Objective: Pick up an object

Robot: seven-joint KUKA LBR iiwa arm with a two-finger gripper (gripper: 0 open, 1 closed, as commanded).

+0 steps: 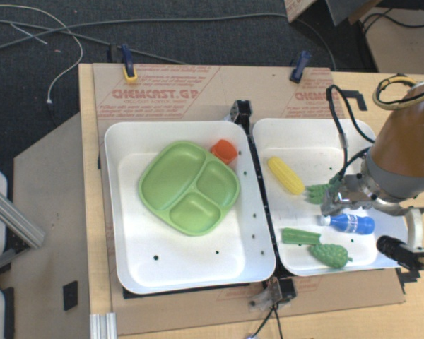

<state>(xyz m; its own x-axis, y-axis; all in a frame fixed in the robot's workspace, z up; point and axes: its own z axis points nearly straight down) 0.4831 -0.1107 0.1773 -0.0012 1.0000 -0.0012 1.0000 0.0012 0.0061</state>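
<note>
Your claw (337,202) sits low in the right shallow white plastic bin (304,136); you cannot tell its state. A blue plastic bottle (351,224) lies just below it, a small green toy piece (316,192) touches its left, and the yellow plastic corn cob (285,174) lies near, up-left.

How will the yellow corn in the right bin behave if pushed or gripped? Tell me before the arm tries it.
The corn looks rounded and tapered, so it would probably roll or swing in an arc when nudged. It looks like moulded plastic, likely light and stiff. Its surface seems smooth, so it may slip from a pinch on its tapered end; across the middle seems safer.
</note>
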